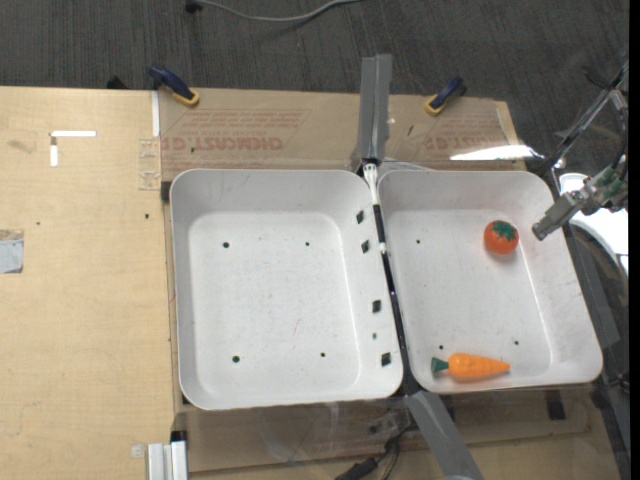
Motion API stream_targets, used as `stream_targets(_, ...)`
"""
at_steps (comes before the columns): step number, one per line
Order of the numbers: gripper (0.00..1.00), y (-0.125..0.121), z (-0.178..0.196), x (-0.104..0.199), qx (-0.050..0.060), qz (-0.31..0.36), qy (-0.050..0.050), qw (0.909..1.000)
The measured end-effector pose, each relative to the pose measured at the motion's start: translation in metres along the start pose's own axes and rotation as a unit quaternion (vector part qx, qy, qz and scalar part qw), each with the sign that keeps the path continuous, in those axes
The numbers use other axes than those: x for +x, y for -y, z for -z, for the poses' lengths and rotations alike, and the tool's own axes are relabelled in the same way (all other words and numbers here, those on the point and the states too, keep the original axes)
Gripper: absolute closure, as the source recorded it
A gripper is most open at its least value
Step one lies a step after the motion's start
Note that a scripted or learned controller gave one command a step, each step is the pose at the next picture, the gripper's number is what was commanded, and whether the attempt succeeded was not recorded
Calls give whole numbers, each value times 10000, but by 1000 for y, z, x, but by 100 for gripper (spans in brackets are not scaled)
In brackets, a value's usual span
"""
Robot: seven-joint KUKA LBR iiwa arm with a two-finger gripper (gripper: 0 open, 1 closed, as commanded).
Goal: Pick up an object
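glossy plastic bins [270, 388], matt plywood bench [80, 298]

A robotics lab bench: two white bins [270, 193] joined side by side on a cardboard sheet [260, 133] clamped by spring clamps [175, 85], plywood tabletop [70, 268], cable [300, 13] trailing over grey carpet.

A small round orange-red toy tomato with a green top [501, 237] sits near the right bin's [420, 268] right edge; an orange plastic carrot [474, 367] lies flat along its front edge.
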State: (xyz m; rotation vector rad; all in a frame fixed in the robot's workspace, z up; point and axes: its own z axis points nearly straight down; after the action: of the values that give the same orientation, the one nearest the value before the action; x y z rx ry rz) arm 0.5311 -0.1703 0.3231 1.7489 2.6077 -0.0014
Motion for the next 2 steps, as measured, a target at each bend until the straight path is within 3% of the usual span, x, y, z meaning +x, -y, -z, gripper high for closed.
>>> stream_targets(1,0,29,-74,71,23,-938,-13,9956)
stream_targets(2,0,-43,-231,18,1,-1293,-4,9916)
